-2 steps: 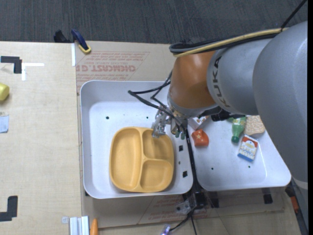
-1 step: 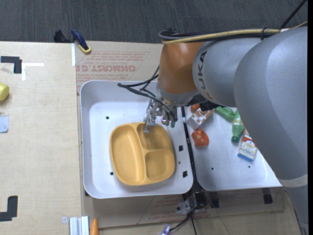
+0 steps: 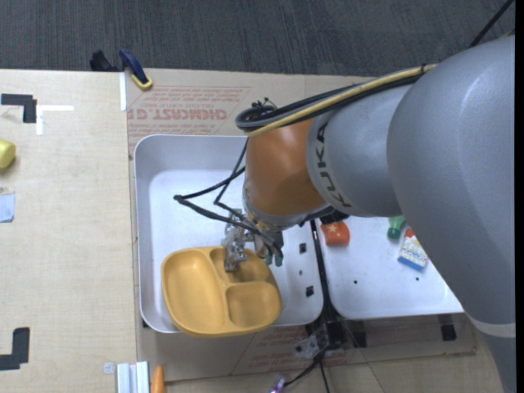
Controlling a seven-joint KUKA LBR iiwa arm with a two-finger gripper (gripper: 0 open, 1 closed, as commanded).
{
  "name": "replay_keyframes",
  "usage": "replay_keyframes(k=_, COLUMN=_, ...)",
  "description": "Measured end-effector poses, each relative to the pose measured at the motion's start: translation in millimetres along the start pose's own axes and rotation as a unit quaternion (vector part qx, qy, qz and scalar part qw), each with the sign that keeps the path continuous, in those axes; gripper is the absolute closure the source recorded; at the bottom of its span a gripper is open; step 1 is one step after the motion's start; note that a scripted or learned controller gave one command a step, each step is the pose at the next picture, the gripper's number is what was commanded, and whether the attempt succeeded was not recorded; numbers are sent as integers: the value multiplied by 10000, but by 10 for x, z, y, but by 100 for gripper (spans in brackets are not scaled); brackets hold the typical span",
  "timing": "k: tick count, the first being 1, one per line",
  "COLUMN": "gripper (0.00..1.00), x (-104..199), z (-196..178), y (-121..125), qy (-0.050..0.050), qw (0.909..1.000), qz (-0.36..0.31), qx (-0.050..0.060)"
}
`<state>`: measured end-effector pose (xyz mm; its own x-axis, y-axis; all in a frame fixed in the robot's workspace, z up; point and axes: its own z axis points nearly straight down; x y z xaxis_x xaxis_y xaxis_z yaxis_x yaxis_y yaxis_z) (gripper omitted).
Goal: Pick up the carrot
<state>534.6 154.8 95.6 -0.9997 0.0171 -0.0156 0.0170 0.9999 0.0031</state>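
My gripper (image 3: 236, 254) hangs low over the left bin (image 3: 155, 219), right above the back rim of a yellow divided plate (image 3: 214, 295). Just to its right, a small green tip with a bit of orange (image 3: 273, 256) peeks out from under the wrist; it may be the carrot, but too little shows to tell. The arm's orange band (image 3: 282, 174) and grey body hide much of both bins. An orange-red item (image 3: 336, 234) lies in the right bin (image 3: 377, 293) near the divider.
A green piece (image 3: 396, 228) and a blue-and-white packet (image 3: 413, 255) lie in the right bin by the arm. Black cables (image 3: 201, 203) trail across the left bin's floor. A yellow object (image 3: 6, 154) sits on the bench at far left.
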Motion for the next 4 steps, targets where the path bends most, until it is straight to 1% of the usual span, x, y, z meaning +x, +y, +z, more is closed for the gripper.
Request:
replay_keyframes(k=1, gripper=100, x=315, z=11, y=-172, qy=28, qw=9674, qz=2533, qx=29)
replay_keyframes(k=2, gripper=100, x=488, z=-12, y=-162, qy=-28, qw=9961, qz=886, qx=-3)
replay_keyframes(k=3, gripper=100, x=504, z=-11, y=374, qy=-17, qw=9997, qz=243, qx=12)
replay_keyframes(k=4, gripper=100, x=548, z=-195, y=646, qy=60, qw=9938, qz=1106, qx=85)
